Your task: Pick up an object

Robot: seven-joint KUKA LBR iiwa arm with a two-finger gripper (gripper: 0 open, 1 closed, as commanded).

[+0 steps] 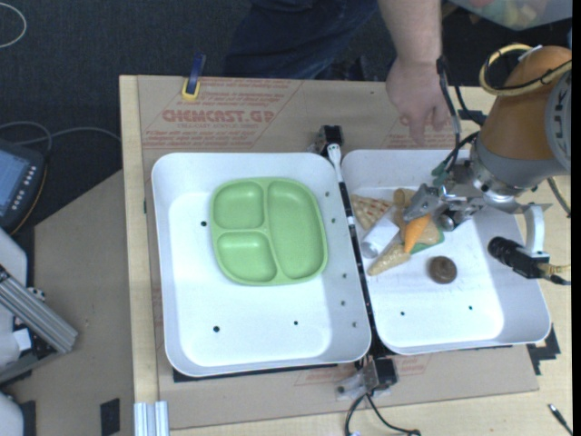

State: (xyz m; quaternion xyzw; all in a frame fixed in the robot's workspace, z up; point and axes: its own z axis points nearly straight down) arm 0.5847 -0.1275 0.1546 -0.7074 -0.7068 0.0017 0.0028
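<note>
Two shallow white bins sat side by side on a brown cardboard-covered bench, seen from above at a slant. The left bin (182, 271), in the middle of the frame, held a light green divided plate (269, 230) with three compartments, lying flat toward the bin's upper part. The right bin (472, 321) held a small heap of objects in its upper left area: a waffle-patterned cone piece (369, 211), a small white item (377, 237), a tan cone-shaped piece (388, 258) and an orange carrot-like object (416, 232). A small round brown object (442, 270) lay apart, just right of and below the heap.

The grey arm with its orange band (531, 98) reached in from the upper right. Its gripper (428, 209) was down at the heap, right above the orange object and seeming to touch it; whether it was clenched or released could not be told. A person's hand (418, 94) hung over the bench at the top of the frame, above the right bin.
</note>
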